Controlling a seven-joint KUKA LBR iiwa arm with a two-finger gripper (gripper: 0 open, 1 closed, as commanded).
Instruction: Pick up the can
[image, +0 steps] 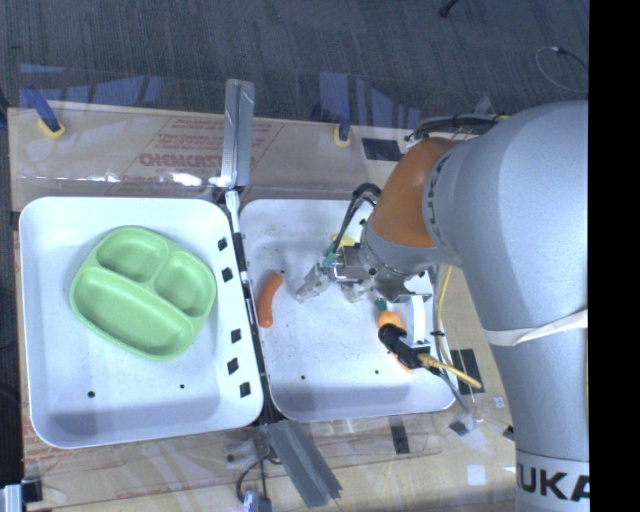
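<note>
Camera view: the gripper (312, 283) sits low in the right bin (300, 395), its state cannot be told. No can is identifiable. An orange carrot-like item (268, 299) lies just left of it. A green divided plate (143, 290) rests in the left bin (60, 400).

My arm (520, 230) is a thick, smooth grey cylinder, rounded at its joints, with a pale seam line curving across its lower part. Black letters reading "UKA" mark my casing just below that seam. Above my wrist sits an orange band (410, 195), glossy and curved. A thin black cable (352, 215) loops beside the band, on its far side from the lettering. Beyond the band, my gripper (318, 280) is small, metallic and silvery-grey.
</note>
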